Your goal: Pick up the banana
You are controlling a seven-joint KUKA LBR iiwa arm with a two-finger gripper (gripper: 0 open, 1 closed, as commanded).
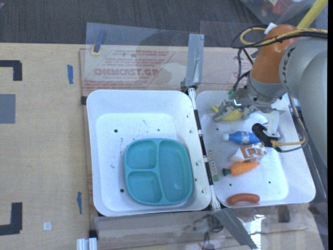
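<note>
Two white bins sit side by side on the bench; the left bin [99, 139] holds a teal divided tray [157, 172], and the right bin [299, 186] holds the small items. The banana [234, 115] lies in the far part of the right bin, near its left wall, a short yellow curve lying roughly left to right. The gripper [227, 109] has its metal tips right at the banana's far-left end, with the arm [270, 61] reaching in from the right above it.

By my reading the step in hand is the grasp itself: the tips are down at the fruit, touching or just about touching it. Whether the fingers are spread or closed I cannot tell, since the tips blur into the banana's end and the wrist hides their roots; nothing shows the fruit clearly between them, so I would not call it held.

The next move calls for a firm close across the banana's narrow width, then a straight lift clear of the bin wall. Near the banana sit a blue bottle [243, 137], a small carton [253, 151], a carrot [241, 168] and a sausage [243, 198], all on its near side and apart from it
</note>
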